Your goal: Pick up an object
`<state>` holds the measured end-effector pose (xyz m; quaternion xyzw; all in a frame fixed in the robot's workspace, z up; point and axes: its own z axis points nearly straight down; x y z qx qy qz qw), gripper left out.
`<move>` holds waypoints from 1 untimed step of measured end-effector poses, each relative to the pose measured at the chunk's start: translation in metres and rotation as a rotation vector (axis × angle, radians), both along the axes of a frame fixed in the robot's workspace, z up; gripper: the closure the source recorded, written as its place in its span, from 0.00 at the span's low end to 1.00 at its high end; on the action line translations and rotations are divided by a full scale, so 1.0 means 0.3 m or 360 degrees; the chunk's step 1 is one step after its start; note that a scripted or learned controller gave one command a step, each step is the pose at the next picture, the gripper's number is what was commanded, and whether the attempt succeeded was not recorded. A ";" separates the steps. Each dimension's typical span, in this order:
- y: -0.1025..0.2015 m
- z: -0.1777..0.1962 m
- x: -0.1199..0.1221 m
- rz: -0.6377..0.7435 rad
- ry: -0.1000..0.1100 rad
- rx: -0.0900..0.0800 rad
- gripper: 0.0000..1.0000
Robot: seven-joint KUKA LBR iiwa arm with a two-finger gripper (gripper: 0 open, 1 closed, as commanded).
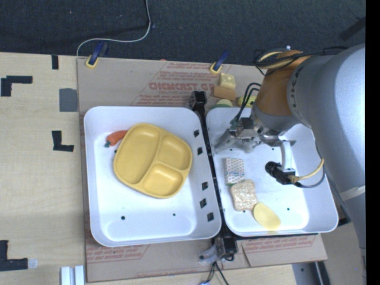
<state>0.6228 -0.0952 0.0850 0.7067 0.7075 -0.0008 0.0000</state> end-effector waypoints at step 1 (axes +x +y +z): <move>-0.010 -0.002 0.155 0.0006 0.0004 -0.0001 0.00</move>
